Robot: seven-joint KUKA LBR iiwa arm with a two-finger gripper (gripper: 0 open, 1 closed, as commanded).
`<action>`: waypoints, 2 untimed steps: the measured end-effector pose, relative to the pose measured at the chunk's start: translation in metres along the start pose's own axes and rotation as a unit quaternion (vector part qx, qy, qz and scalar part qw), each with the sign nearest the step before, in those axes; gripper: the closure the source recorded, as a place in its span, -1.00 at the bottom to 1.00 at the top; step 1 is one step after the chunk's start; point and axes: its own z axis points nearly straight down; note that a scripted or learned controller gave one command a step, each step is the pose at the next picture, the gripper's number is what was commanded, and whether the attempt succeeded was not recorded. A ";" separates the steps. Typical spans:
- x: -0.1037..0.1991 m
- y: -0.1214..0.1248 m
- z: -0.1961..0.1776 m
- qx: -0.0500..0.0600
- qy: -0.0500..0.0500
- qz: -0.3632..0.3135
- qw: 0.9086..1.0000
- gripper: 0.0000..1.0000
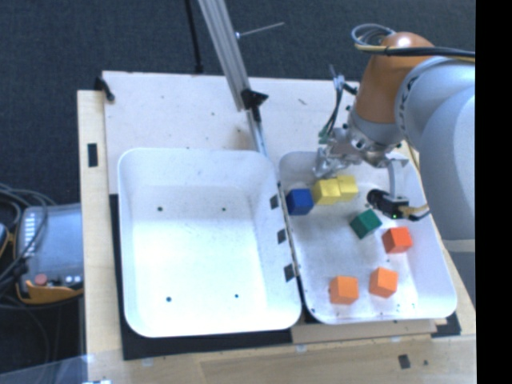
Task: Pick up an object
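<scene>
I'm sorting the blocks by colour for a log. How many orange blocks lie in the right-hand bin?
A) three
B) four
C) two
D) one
A: three orange blocks lie in the right bin, one near the green block and two nearer the front rim.

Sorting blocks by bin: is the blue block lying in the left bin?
No, the blue block lies in the right bin, at its left edge beside the yellow block.
</scene>
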 end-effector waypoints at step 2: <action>-0.001 0.002 -0.100 0.006 0.003 -0.003 1.000 1.00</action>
